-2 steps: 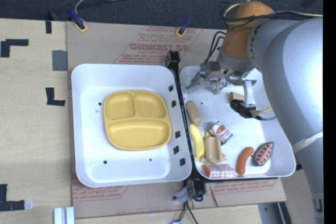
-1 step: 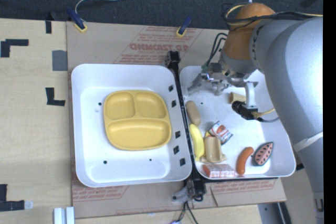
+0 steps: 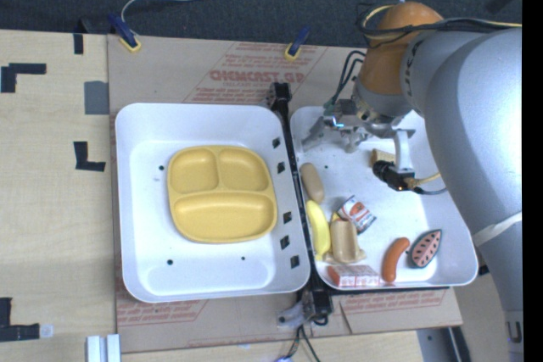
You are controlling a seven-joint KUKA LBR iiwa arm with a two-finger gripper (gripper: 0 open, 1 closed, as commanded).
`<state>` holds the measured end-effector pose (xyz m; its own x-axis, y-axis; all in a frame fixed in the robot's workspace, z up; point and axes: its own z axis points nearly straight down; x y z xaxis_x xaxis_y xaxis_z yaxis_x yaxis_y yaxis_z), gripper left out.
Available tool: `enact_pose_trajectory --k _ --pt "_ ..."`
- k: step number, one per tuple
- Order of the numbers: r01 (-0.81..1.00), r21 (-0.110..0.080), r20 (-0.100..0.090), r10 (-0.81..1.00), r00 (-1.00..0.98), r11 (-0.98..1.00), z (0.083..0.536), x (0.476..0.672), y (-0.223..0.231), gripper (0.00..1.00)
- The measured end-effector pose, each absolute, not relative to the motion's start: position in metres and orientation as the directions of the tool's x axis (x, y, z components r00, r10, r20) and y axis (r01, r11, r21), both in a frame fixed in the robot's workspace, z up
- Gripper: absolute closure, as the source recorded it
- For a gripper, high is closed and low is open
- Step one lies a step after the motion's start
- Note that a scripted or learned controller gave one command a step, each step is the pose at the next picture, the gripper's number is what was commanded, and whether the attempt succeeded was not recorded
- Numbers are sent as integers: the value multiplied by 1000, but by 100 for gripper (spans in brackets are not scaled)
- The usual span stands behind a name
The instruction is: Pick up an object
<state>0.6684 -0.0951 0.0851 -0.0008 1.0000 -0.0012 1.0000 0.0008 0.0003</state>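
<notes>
Overhead, the tool (image 3: 349,130) hangs in the right bin (image 3: 441,254).

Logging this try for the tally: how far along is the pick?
Nothing looks picked yet. The banana, sausage and other food items lie on the floor of the right bin. The gripper is low at that bin's far end, with no item seen in it. Grasping and lifting remain. The yellow tray sits in the left bin.

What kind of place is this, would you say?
Probably a robotics lab test bench: a grey arm reaches over two white bins, toy food like a banana fills one, and cardboard is clamped down with clips.
</notes>
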Motion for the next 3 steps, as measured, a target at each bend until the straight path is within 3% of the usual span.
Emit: enact_pose_trajectory --k 3 --pt "1000 1 -2 1000 -1 1 85 669 -95 0"
